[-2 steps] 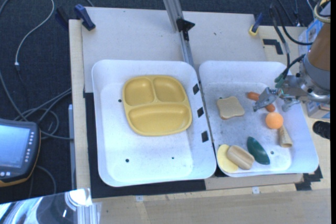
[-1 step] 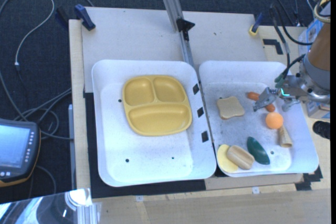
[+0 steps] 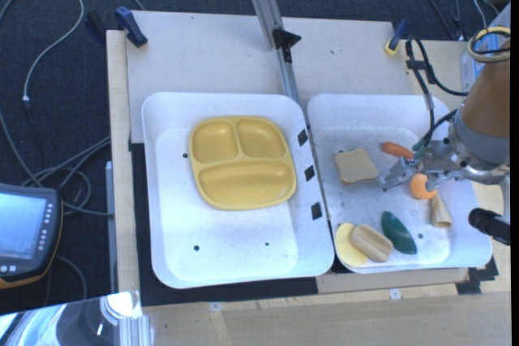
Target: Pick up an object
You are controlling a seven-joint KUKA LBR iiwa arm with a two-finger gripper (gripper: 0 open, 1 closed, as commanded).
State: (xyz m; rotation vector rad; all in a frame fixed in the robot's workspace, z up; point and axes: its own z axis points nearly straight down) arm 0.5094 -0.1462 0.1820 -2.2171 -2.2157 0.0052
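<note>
- Gripper [image 3: 403, 171]: over the right bin [image 3: 324, 113], fingers spread wide, nothing between them.
- Toast [image 3: 356, 166]: just left of the fingertips, flat on the bin floor.
- Carrot [image 3: 396, 149] and orange ball [image 3: 422, 186]: either side of the gripper, close to it.
- Green piece [image 3: 399, 232], bread roll [image 3: 371, 242] and yellow disc [image 3: 345, 245]: near the front rim.
- Left bin [image 3: 235, 255]: yellow tray [image 3: 241, 162] toward the back; bare floor toward the front rim.
</note>
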